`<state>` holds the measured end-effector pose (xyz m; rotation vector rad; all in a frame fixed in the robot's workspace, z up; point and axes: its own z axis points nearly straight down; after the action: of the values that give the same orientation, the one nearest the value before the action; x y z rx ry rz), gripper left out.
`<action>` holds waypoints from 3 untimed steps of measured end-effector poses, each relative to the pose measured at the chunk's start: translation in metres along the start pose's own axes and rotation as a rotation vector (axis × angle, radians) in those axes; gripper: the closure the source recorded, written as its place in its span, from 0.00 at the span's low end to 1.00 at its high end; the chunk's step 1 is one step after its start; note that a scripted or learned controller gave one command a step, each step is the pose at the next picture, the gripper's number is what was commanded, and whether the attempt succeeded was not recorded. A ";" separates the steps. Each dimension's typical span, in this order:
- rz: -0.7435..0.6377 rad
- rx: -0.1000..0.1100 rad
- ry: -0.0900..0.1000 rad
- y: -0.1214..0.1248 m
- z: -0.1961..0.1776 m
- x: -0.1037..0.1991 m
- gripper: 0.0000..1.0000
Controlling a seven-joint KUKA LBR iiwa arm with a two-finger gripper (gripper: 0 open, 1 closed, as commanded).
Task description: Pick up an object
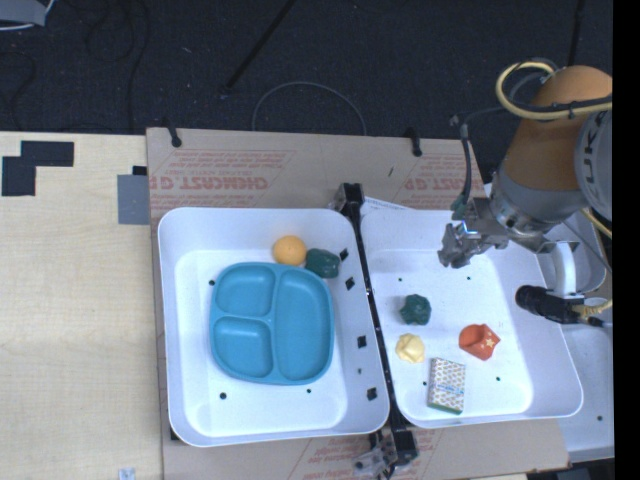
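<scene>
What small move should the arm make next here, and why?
Probably shift toward the dark green object and descend. The gripper hangs over the right bin's far part with nothing between its fingers, and that object lies nearest, apart from its neighbours.

- I see my gripper (456, 252) upper right of frame, over right bin (560, 388).
- Green lump (416, 309), yellow piece (409, 347), red piece (479, 341), patterned box (447, 384) below it.
- Left bin (180, 368): blue divided tray (271, 324), orange ball (289, 250).
</scene>
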<state>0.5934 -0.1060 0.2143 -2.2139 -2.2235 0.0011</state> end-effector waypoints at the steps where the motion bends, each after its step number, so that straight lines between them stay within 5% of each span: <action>1: 0.000 -0.001 -0.001 0.007 -0.010 0.057 1.00; 3: 0.000 0.002 -0.001 0.011 0.001 0.145 1.00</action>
<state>0.6041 0.0393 0.2140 -2.2141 -2.2226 0.0040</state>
